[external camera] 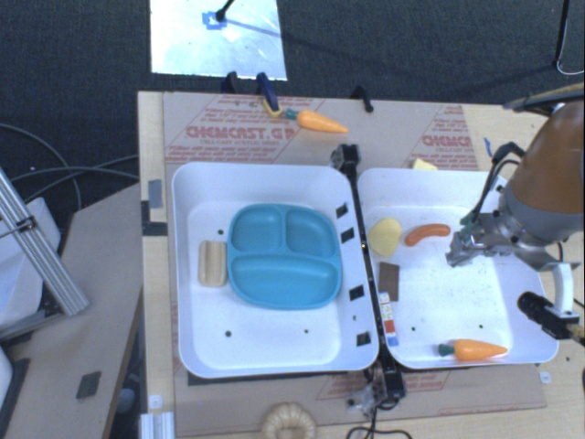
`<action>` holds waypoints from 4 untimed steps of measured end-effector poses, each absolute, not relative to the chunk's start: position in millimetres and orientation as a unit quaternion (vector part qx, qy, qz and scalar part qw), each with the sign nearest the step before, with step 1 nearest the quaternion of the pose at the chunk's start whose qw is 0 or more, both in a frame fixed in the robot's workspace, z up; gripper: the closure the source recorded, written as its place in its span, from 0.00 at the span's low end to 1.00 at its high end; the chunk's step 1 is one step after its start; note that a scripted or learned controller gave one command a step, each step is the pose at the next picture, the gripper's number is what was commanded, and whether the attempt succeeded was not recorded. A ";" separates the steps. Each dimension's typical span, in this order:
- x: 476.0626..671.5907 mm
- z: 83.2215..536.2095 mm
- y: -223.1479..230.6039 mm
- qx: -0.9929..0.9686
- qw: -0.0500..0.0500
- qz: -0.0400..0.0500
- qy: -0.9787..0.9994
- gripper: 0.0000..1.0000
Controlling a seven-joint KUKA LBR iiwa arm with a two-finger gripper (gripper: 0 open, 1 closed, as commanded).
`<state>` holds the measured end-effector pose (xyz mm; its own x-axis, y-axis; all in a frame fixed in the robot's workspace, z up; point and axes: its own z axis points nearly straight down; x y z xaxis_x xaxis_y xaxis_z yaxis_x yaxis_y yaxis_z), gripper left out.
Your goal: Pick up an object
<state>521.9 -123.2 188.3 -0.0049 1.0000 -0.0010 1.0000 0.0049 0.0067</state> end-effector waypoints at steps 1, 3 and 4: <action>523.7 226.9 -123.2 0.705 0.003 0.002 0.709 1.00; 556.1 234.4 -21.4 0.704 0.000 0.002 0.710 1.00; 562.4 222.4 -29.2 0.707 0.001 0.000 0.708 1.00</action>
<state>562.4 -29.2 222.4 -0.0012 1.0000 -0.0007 1.0000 0.0012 0.0008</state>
